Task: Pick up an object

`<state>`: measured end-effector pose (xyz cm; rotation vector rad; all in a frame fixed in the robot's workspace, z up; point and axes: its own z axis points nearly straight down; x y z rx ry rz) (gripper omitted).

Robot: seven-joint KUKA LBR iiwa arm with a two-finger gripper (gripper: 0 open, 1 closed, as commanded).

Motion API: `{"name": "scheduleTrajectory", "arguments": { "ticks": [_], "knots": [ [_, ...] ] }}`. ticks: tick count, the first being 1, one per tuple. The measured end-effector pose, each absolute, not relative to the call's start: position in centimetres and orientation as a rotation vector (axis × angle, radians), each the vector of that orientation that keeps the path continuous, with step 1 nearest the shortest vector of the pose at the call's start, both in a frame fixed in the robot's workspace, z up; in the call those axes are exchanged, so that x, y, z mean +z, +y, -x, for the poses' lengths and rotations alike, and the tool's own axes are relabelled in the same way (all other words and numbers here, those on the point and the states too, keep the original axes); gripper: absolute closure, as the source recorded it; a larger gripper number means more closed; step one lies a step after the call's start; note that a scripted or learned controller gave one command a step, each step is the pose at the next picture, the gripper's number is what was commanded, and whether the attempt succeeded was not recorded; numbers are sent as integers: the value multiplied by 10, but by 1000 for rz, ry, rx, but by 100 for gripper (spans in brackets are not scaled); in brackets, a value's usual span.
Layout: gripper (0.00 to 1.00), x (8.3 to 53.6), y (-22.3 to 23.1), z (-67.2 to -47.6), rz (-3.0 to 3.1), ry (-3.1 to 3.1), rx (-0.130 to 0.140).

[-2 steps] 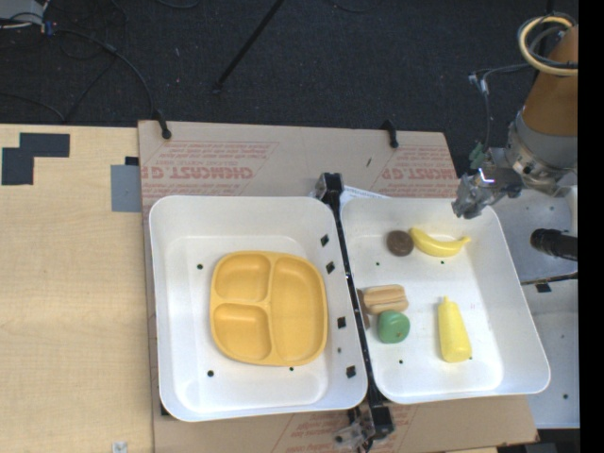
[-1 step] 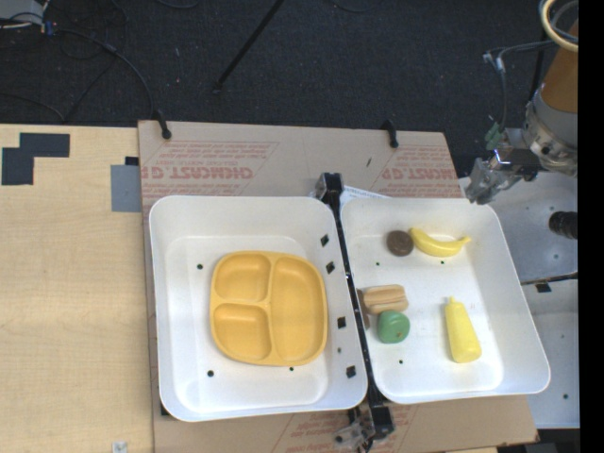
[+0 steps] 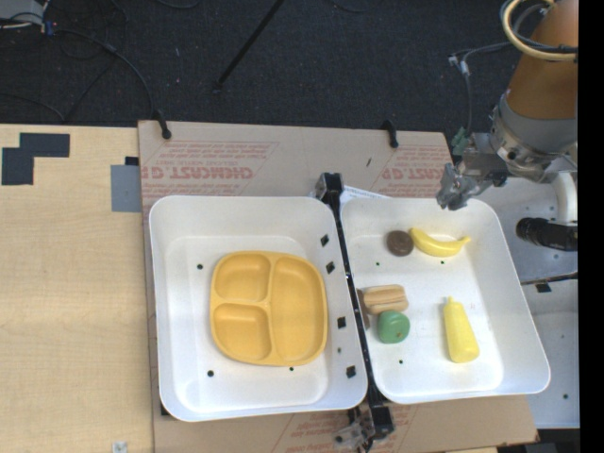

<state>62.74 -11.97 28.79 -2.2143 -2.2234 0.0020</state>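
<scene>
Here the gripper (image 3: 455,194) hangs above the right bin's (image 3: 510,253) far rim; whether it is open or shut cannot be told. The banana (image 3: 440,243), nearest candidate, lies just below it toward the camera, long axis running crosswise, beside a brown round piece (image 3: 400,243).

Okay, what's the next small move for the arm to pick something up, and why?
Probably shift the tool toward the banana and lower it. The tool hangs over the far rim of the right bin, and the banana, beside the brown round piece, is the nearest object.
</scene>
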Motion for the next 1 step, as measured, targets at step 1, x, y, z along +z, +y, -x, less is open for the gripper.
{"name": "scheduleTrajectory", "arguments": {
  "ticks": [1],
  "knots": [
    [100,289,-70,-614,2213,-2224,2]
  ]
}}
